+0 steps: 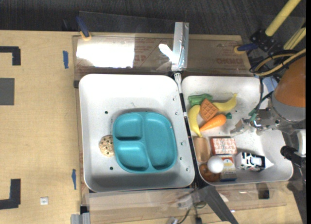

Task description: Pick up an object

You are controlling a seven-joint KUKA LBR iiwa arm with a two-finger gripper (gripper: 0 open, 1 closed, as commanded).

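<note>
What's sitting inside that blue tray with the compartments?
No item shows in the teal divided tray; its three compartments look bare. A cookie lies just outside its left edge, on the bin floor. Whatever is beneath the tray is covered.

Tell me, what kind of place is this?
Probably a robot lab workbench. A grey robot arm reaches over two white bins, one holding toy food like a carrot, the other a teal divided plate.

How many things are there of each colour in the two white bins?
Teal: 1, the teal plastic divided tray
Yellow: 2, two yellow toy bananas
Orange: 1, the orange toy carrot
Green: 1, the green toy vegetable
White: 1, the white ball
Tan: 1, the tan round cookie
Total: 7
</note>
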